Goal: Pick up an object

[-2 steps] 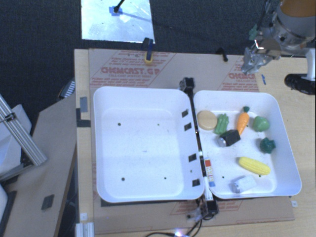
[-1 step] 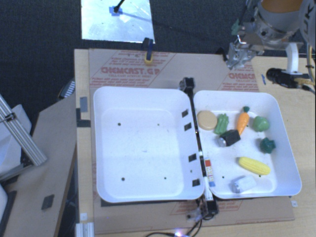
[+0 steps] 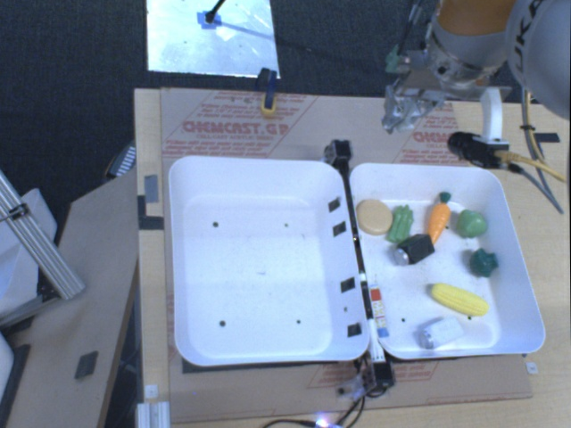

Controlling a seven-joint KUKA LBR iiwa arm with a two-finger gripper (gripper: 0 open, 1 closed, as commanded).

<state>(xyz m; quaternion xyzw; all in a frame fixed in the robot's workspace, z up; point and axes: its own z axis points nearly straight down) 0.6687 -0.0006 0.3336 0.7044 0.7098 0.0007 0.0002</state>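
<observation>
While gripper hovers beyond right bin rim | grip state unclear

The thick, rounded grey metal arm carries a broad orange band above its wrist — below it, thin dark cables lead to the small silvery two-finger gripper.
</observation>
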